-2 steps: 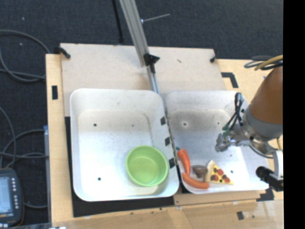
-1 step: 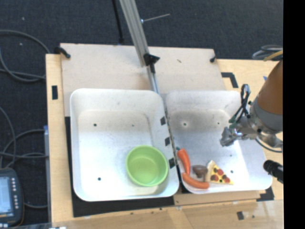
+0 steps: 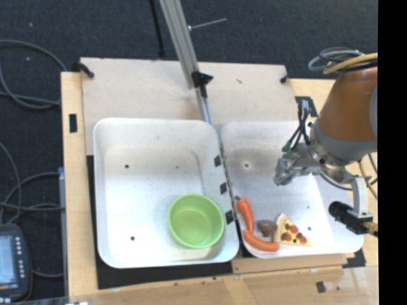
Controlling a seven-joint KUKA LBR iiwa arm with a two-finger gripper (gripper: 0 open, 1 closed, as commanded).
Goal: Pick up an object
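Camera view, lower frame first: right bin [image 3: 254,138] holds, at its bottom edge, two orange carrot-like pieces [image 3: 246,213], a small brown item [image 3: 267,227] and a pizza-slice toy [image 3: 292,232], all bunched close together; green bowl [image 3: 196,220] sits lower right in left bin [image 3: 127,138], just across the divider. Farther up, center-right, gripper [image 3: 284,172] hangs over right bin's bare floor w/ nothing seen in it, can't tell if claw is apart or together; grey/orange arm [image 3: 346,116] enters from frame right.

I see open floor across the upper right bin [image 3: 254,146]; the carrot [image 3: 245,213], sausage [image 3: 260,241] and pizza slice [image 3: 292,231] crowd its near-left corner against the wall.
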